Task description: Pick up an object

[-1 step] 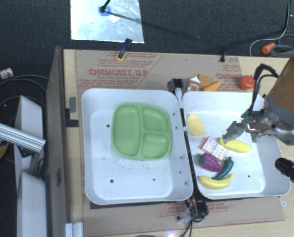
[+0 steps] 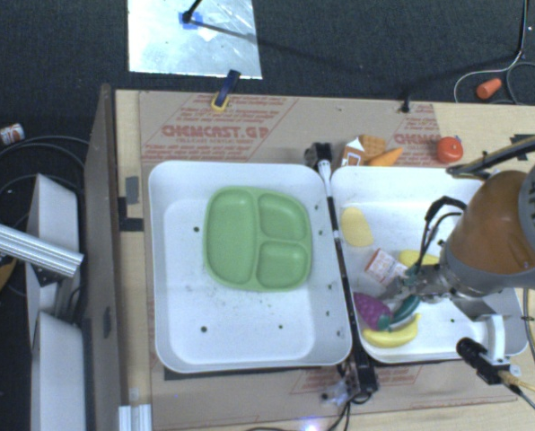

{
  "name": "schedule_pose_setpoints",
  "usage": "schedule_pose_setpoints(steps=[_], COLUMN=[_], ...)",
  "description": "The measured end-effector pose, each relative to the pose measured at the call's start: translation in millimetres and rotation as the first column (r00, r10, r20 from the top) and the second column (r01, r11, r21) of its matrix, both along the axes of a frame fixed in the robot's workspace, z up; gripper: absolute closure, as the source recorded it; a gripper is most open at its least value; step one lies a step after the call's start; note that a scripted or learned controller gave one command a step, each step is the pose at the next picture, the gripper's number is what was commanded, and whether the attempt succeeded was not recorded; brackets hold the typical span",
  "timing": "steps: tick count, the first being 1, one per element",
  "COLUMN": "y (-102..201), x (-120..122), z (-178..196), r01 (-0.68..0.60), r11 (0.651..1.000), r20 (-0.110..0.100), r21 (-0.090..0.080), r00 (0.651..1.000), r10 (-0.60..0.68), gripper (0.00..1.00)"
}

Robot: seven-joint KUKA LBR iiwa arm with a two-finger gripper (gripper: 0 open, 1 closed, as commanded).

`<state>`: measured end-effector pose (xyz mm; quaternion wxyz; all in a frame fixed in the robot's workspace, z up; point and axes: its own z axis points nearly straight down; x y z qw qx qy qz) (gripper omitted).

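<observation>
The right bin [image 2: 429, 182] holds several small objects. A pale yellow lemon-shaped piece [image 2: 357, 227] lies at its left side. Below it sit a small red-and-white packet [image 2: 381, 263] and a yellow piece [image 2: 413, 259]. In the near left corner lie a purple object [image 2: 370, 308], a teal-green object [image 2: 404, 311] and a yellow banana [image 2: 393, 335]. My gripper [image 2: 409, 285] is low over this cluster, just above the teal-green object and right of the packet. The orange-banded wrist [image 2: 496, 227] hides the bin's right part.
The left bin [image 2: 182, 268] carries a green divided plate [image 2: 257, 239]. Behind the right bin, on the cardboard, lie an orange carrot [image 2: 386, 157], a small box [image 2: 355, 155] and a red ball [image 2: 449, 149]. A black ridge [image 2: 337, 259] separates the bins.
</observation>
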<state>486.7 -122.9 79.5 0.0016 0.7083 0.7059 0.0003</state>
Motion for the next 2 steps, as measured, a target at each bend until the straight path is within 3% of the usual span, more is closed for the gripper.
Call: schedule_pose_setpoints(steps=[1,2], y=[-6.8,-6.8], x=[77.4,74.2], z=[5.9,15.6], r01=[-0.009,-0.007], r11=[1.000,1.000], r20=[0.006,0.002], r21=[0.000,0.001], r00=[1.000,1.000], r10=[0.009,0.007], gripper=[0.00,1.00])
